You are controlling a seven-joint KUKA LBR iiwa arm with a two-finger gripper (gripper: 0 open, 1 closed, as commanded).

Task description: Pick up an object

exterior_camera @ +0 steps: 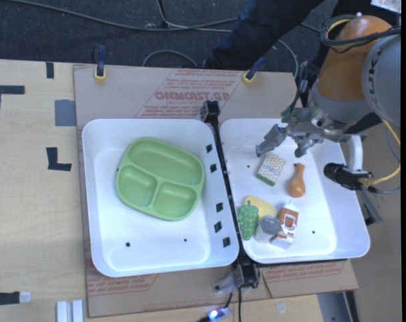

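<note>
In the right bin [323,247] lie several small objects: a pale checkered block [271,168], an orange pear-shaped piece [296,180], a yellow piece [260,204], a green bumpy toy [247,221], a grey lump [270,226] and a red-and-white carton [286,227]. My gripper [284,143] hangs open over the bin's back part, just above the checkered block, its two dark fingers spread wide with nothing between them.
The left bin [102,247] holds a green three-compartment plate [160,178]. A black divider with clips [219,180] runs between the bins. Cables and a black fitting [347,174] hang at the right bin's right wall. Clamps [99,69] hold the cardboard at the back.
</note>
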